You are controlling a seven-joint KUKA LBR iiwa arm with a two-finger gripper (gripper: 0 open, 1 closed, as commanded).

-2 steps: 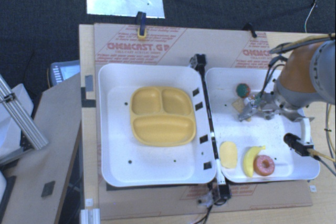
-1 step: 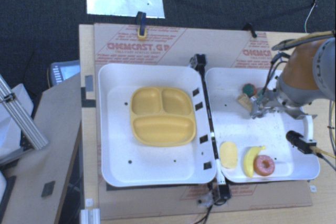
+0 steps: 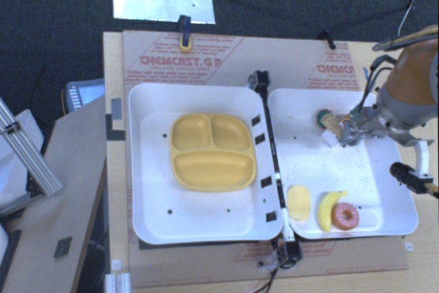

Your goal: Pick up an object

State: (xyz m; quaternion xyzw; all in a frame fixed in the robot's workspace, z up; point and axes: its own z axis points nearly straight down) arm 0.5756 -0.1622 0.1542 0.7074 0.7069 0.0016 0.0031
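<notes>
In the right bin (image 3: pixel 384 175), my gripper (image 3: pixel 345 131) hangs low over the upper middle, reaching in from the right. A small tan and green object (image 3: pixel 326 119) lies just to its upper left, touching or very close to the gripper's tip. Along the bin's front edge lie a pale yellow flat piece (image 3: pixel 298 202), a yellow banana (image 3: pixel 328 208) and a pink doughnut (image 3: pixel 345 216). The banana and the doughnut touch each other.
The left bin (image 3: pixel 147 168) holds a yellow divided plate (image 3: pixel 211 151) in its middle. A black divider (image 3: pixel 269 147) with clips runs between the bins. The arm's grey body with its orange band (image 3: pixel 411 79) overhangs the right bin's far right corner.
</notes>
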